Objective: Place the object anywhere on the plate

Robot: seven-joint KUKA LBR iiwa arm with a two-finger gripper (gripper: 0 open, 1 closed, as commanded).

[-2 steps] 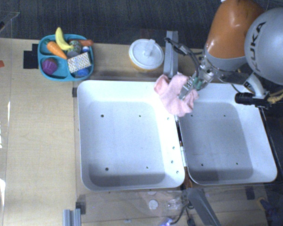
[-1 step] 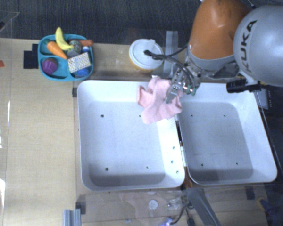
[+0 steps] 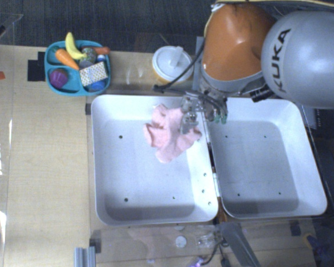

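A crumpled pink cloth (image 3: 168,133) lies in the upper right part of the left white bin (image 3: 117,199). My gripper (image 3: 188,120) hangs from the grey and orange arm, right over the cloth's right edge and close to the wall between the two bins. Its tips are down at the fabric, which bunches around them. Beyond the left bin's far left corner, on the bench, sits the blue divided plate (image 3: 72,92). It holds a toy banana (image 3: 72,46), a carrot (image 3: 65,58), a purple piece (image 3: 58,78) and a speckled block (image 3: 94,73).
A white cup with a yellow band (image 3: 170,63) stands just behind the left bin's back wall. The right bin (image 3: 267,199) sits under the arm's bulky wrist. Wooden bench stretches to the left of the bins.
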